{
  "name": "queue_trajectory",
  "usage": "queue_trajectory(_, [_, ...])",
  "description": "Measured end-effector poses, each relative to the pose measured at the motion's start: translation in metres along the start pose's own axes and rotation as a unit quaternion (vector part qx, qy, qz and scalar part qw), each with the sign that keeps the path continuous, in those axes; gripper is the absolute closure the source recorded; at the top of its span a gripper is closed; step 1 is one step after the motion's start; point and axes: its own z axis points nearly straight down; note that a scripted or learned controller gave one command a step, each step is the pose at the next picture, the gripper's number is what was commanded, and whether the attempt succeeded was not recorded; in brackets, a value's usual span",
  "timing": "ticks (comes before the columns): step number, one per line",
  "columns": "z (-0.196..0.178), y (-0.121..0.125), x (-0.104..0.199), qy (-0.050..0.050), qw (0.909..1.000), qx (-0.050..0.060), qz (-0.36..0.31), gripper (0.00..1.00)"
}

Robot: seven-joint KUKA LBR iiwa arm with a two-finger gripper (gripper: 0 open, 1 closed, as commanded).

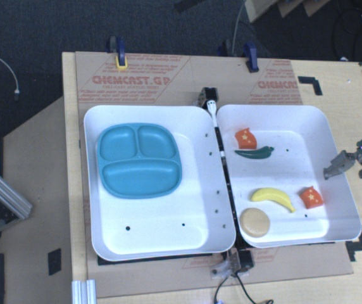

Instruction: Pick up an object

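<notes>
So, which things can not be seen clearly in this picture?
- Gripper, camera view: small and blurred at the right bin's far side; the arm behind it is cut off by the frame edge.
- Two red objects: too small to identify.
- Dark green object: too small to name.

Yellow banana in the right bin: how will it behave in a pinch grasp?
The curved yellow plastic-looking banana probably stays stiff, since it looks moulded. Its smooth, rounded skin may slip or pivot between the fingers. It lies flat on the floor of the right white bin, so a push likely spins it rather than rolls it.
</notes>
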Motion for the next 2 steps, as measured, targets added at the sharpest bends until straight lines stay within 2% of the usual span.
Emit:
queue_trajectory(1, [-0.007,0.003,0.001,-0.002,1.0000,-0.006,-0.002,0.00])
queue_trajectory(2, [0.036,0.008,0.004,-0.001,1.0000,-0.005,-0.002,0.00])
